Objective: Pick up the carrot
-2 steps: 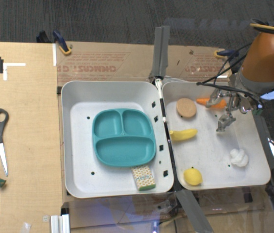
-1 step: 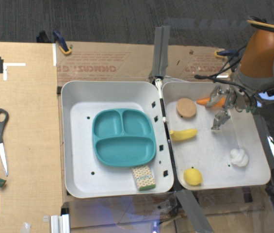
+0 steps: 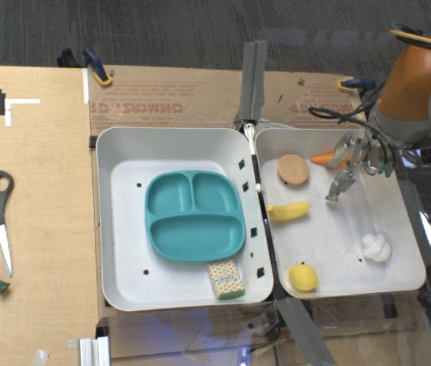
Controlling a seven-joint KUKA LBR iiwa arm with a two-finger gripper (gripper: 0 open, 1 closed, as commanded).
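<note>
Small orange carrot [image 3: 322, 158] lies upper right, in right bin. Metal 2-finger gripper [image 3: 342, 175] beside it, fingers apart, positioned for grasp.

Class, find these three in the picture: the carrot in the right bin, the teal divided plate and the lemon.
carrot [image 3: 321, 158]: camera view, on its visible orange end.
teal divided plate [image 3: 195, 235]: camera view, on the large compartment.
lemon [image 3: 303, 278]: camera view, on its middle.

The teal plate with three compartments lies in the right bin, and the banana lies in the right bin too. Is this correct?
Not quite. The camera view shows the teal plate in the left bin, not the right one. The banana does lie in the right bin.
</note>
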